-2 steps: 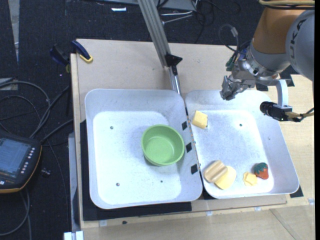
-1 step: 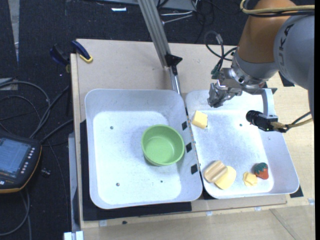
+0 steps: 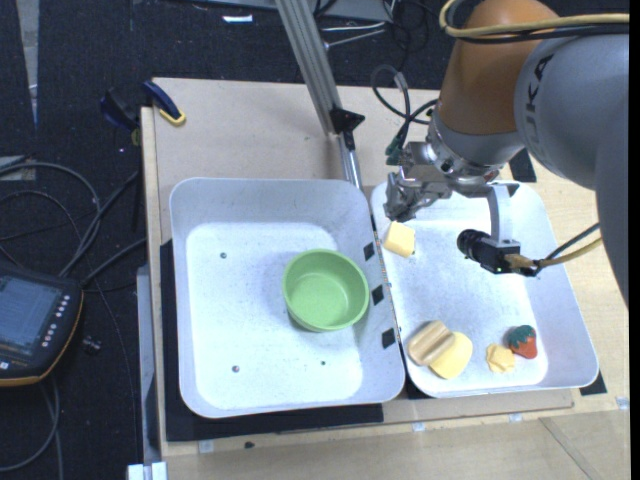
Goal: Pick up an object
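**Cheese wedge sits right under the claw**

Cheese wedge [image 3: 400,240], pale yellow, lies at the right bin's [image 3: 560,298] left edge, middle of frame. Claw [image 3: 404,204] hangs just above it; whether it's released or clenched, I cannot tell. Lower right: bread-like pieces [image 3: 440,348], a strawberry [image 3: 522,341]. Green bowl [image 3: 324,289] occupies the left bin [image 3: 210,268].

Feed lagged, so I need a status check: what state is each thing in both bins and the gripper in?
green bowl: upright in left bin
pale yellow block: in right bin, just below gripper
yellow pieces: lying at near edge
red-and-green toy: resting beside small yellow piece
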You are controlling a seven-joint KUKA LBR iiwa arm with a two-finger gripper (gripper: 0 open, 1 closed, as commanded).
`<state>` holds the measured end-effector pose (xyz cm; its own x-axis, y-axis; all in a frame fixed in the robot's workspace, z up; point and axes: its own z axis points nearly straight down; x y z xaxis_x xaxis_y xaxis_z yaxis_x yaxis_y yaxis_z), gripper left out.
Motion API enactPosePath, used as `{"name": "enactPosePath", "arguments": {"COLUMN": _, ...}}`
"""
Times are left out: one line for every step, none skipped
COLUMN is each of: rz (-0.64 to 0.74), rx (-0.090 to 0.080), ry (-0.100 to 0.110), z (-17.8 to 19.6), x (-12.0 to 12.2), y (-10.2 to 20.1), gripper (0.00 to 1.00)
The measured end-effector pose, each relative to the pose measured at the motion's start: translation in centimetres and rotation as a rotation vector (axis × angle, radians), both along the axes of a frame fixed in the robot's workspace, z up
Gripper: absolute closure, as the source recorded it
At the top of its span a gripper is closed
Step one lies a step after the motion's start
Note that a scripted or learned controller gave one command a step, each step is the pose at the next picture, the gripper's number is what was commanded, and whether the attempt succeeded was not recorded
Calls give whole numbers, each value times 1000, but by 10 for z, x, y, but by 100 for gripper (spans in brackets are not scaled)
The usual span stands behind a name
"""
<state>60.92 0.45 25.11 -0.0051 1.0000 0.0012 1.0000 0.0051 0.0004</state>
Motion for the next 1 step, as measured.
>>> {"name": "enactPosePath", "arguments": {"rz": -1, "rx": 0, "ry": 1, "z": -12, "x": -20, "y": 45, "gripper": 100}}
